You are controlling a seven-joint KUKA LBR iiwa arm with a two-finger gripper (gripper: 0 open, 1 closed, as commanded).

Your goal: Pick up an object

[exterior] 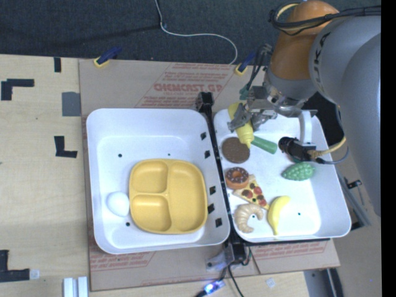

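The arm point(337, 48) comes in from the right and hangs over the far end of the right bin point(328, 224), with the left bin point(102, 129) beside it on the tabletop point(37, 166). The left bin carries a yellow tray point(167, 195) with a white egg point(117, 203) touching its left edge.

The pincer point(247, 121) sits low at the far-left corner of the right bin, close against the wall the two bins share. Right under its tip is a yellow and green corn point(257, 140), its long axis slanting from the pincer down and rightward toward the bin's middle. The yellow end lies at the fingertips, but I cannot tell whether the fingers are spread or closed, nor whether they have the corn between them.

That corn looks like the thing being gone for. The squeeze, I'd judge, should come across its short width, and the lift should go straight up, since the bin wall is just to the left and leaves little room that way.

Just below the corn lies a brown cookie point(236, 149), almost touching it, so a sideways drag could knock it. Farther toward the near end are a donut point(236, 177), a pizza slice point(252, 194), a croissant point(247, 215) and a banana point(278, 213). A green cluster point(298, 171) lies to the right, well apart from the pincer.
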